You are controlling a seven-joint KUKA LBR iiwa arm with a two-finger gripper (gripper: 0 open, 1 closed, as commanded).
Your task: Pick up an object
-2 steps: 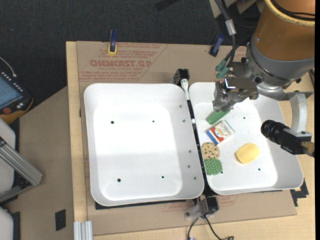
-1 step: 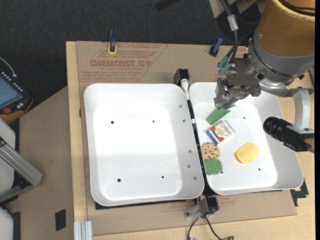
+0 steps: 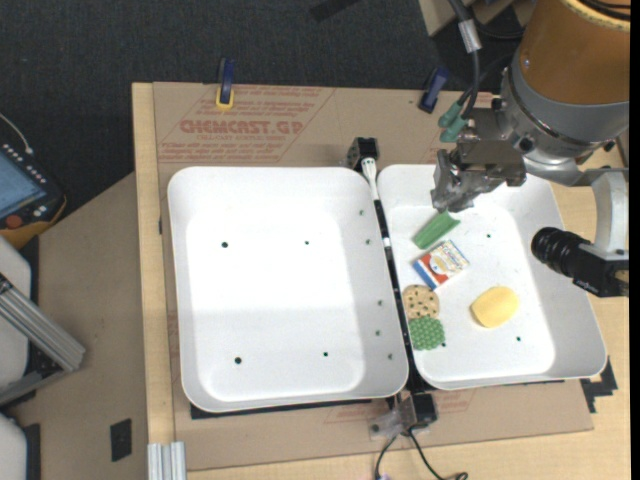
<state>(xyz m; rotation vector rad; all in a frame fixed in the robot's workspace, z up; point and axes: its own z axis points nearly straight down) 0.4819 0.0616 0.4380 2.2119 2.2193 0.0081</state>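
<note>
my tool (image 3: 455, 200) hangs low in the right bin (image 3: 560, 358), right above the green block (image 3: 436, 231), maybe touching it, honestly can't tell how it's set, with the card (image 3: 441, 263), cookie (image 3: 419, 300) and yellow lump (image 3: 495, 306) nearby.

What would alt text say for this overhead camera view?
A grey robot arm's tool hangs over the right white bin, just above a flat green block. Nearby lie a red, white and blue packet, a yellow lump and two round cookies.
</note>
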